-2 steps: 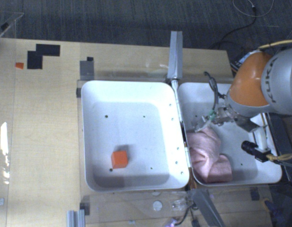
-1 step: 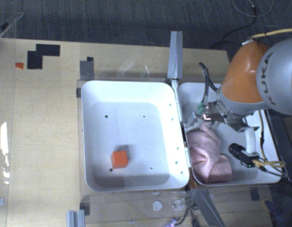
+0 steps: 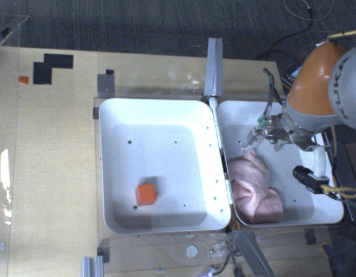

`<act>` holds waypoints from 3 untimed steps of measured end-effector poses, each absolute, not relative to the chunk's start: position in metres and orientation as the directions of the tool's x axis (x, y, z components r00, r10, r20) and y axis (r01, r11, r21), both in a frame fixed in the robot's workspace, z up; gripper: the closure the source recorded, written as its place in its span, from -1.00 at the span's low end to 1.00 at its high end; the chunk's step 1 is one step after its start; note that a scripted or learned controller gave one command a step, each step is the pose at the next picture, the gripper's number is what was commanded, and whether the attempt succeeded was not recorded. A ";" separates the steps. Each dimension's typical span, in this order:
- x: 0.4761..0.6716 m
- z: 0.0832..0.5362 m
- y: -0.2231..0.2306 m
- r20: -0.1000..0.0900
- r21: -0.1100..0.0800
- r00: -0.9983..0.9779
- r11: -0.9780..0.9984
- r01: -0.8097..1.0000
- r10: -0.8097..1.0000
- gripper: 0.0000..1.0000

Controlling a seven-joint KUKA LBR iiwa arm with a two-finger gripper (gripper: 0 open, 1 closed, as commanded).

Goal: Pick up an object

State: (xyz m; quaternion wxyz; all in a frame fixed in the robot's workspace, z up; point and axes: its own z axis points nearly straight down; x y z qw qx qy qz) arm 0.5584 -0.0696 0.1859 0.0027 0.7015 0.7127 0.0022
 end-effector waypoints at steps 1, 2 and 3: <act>0.566 0.096 -0.098 -0.001 0.008 -0.115 0.115 0.993 0.993 -1.00; 0.629 0.088 -0.117 -0.003 0.010 -0.150 0.150 0.989 0.989 -1.00; 0.582 0.090 -0.093 -0.003 0.013 -0.135 0.135 0.991 0.991 -1.00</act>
